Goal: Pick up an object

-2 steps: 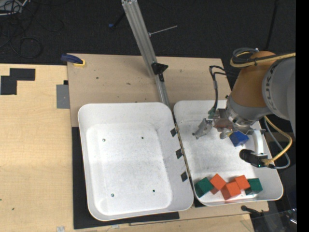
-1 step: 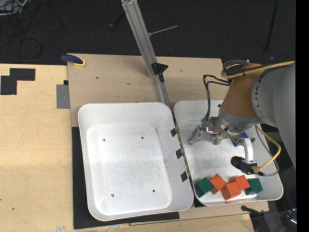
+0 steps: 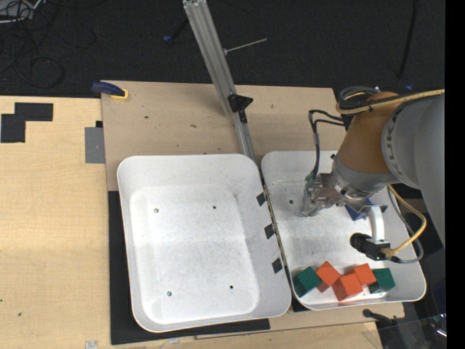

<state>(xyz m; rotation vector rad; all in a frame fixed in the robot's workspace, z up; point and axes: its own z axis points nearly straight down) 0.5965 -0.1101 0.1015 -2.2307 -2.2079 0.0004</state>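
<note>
The arm reaches into the right bin (image 3: 290,167) from the right, and my gripper (image 3: 317,200) hangs low over the bin's middle, above bare floor. Several blocks lie along the bin's near edge: a green block (image 3: 306,279), an orange block (image 3: 328,273), a larger orange block (image 3: 349,285), and a green block (image 3: 383,278) at the far right. They lie well in front of the gripper. A bit of blue (image 3: 356,211) shows just right of the wrist, partly hidden by the arm.
The left bin (image 3: 138,173) stands beside the right one. A slanted aluminium rail (image 3: 214,57) rises behind the bins. Black clips (image 3: 269,230) sit along the divide between bins. A cable loops from the wrist at the right.
</note>
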